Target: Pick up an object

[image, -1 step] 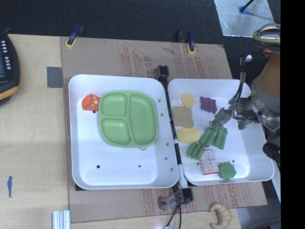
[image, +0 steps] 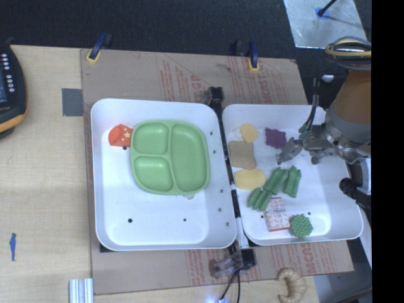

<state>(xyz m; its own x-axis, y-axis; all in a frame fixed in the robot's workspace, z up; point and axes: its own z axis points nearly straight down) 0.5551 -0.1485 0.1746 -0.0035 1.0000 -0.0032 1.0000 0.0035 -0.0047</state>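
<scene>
Nearest edge of right bin (image: 341, 232): green knobbly ball (image: 300, 225) lying just beside small red-white packet (image: 276, 214). Above them green bean bundle (image: 276, 185), yellow piece (image: 250, 179) and tan slab (image: 242, 154) sitting by divider. Gripper (image: 293, 151) hovering over bin w/ fingers narrowly apart, gripping nothing. Purple piece (image: 274, 137) lying near tips, small yellow round (image: 249, 132) further left. Left bin (image: 107, 226): green divided plate (image: 170, 156), red toy (image: 120, 135) touching it.
</scene>
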